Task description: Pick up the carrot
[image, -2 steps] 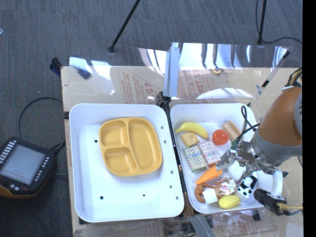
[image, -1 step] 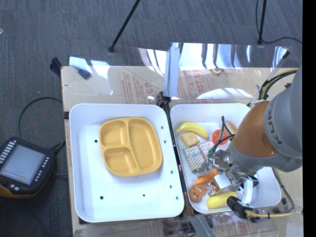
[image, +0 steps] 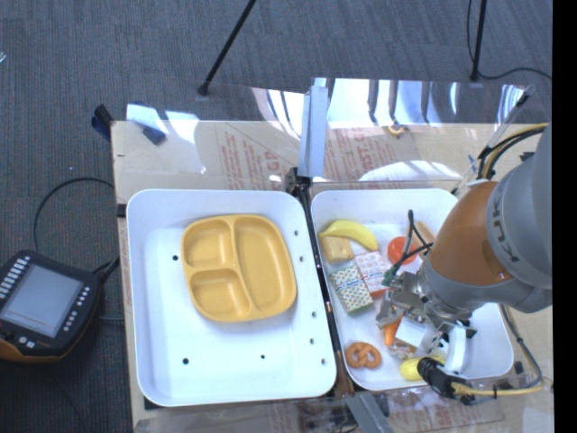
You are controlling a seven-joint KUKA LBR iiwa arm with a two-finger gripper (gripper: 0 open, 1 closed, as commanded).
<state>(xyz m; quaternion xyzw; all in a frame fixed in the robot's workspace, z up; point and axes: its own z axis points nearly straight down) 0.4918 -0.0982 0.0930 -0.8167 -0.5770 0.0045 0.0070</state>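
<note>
Camera view, arm: you see the grey arm [image: 505, 242] with its orange band reach in from 3 o'clock and bend down over the right bin [image: 491, 354].
Camera view, gripper: the gripper [image: 403, 318] hangs low over the middle of the right bin, toward its 6 o'clock side; you cannot tell from here whether it is apart or together.
Camera view, carrot: a small orange piece, most likely the carrot [image: 389, 335], shows just at the gripper's 7 o'clock edge, mostly hidden beneath the gripper body. You cannot tell whether anything grips it.
Camera view, right bin contents: a banana [image: 352, 233] lies at 11 o'clock, a red tomato-like item [image: 398, 249] at 12 o'clock, two small printed boxes [image: 359, 280] at 9 o'clock of the gripper, a pretzel [image: 362, 356] at 7 o'clock, and a yellow piece [image: 411, 368] at 6 o'clock.
Camera view, left bin: the left bin [image: 162, 350] holds a yellow divided plate [image: 240, 266], set toward its 12 o'clock half.
Camera view, surroundings: a handheld control pendant [image: 43, 305] lies on the floor at 9 o'clock, well apart from the bench.
</note>
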